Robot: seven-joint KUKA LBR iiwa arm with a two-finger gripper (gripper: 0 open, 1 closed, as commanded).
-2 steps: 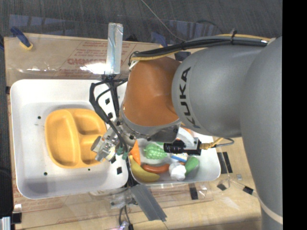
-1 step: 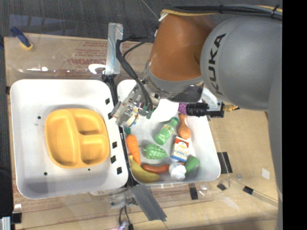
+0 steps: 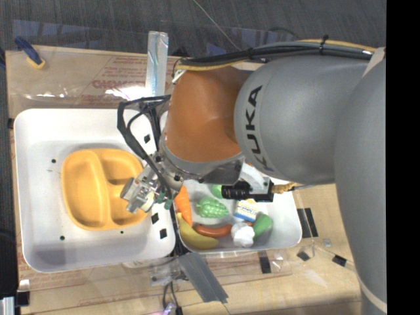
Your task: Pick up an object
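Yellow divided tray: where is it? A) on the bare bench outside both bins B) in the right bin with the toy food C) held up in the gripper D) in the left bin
D: the yellow divided tray lies flat on the floor of the left bin, while the carrot, banana and other toy food sit in the right bin.

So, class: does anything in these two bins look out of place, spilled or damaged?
Nothing stands out. The yellow tray lies flat in the left bin; the toy foods, such as the carrot, sit inside the right bin.
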